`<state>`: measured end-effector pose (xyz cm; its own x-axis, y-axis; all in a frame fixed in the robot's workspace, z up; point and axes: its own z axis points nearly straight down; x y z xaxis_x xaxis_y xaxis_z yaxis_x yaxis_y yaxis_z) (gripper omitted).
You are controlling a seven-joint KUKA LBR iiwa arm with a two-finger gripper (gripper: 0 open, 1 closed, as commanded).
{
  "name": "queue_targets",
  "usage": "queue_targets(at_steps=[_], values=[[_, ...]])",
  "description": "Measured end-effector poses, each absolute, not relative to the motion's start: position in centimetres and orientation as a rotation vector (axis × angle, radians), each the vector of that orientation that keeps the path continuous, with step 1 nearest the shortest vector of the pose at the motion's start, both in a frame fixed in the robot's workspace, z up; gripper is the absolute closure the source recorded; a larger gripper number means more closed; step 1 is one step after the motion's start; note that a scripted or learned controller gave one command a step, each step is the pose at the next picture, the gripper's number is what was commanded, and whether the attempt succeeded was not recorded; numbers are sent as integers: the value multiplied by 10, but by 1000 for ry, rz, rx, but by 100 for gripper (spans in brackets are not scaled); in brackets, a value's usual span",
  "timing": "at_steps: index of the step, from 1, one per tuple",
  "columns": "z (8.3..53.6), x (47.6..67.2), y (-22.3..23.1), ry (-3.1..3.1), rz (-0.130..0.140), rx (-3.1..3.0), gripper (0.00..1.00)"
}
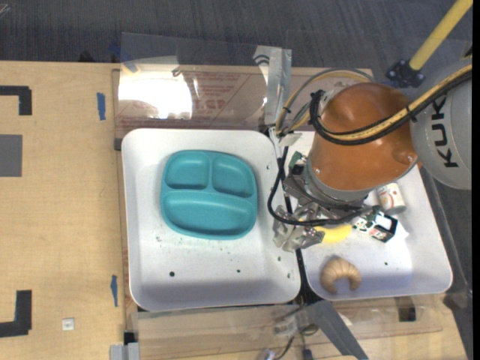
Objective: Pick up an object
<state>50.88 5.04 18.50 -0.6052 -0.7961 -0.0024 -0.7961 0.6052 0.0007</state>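
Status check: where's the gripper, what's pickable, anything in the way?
Gripper low at right bin's left edge, over a yellow item. Croissant loose near front. Teal plate in left bin. Arm hides other items.

The scene is lit evenly and fairly brightly from above, with strong white glare thrown off the clear plastic sheet (161, 96) at the far left, only soft shadows cast within the white bins (142, 276), and mild softness seen throughout, most around the wrist cables.
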Motion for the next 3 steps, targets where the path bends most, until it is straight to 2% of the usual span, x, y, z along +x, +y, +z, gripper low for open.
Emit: queue_targets(at_steps=[1,2,3], values=[[202,481,108,2370,0,-2051,100],[92,482,169,2684,-3,-1611,100],[310,481,220,2963,4,-1000,100]])
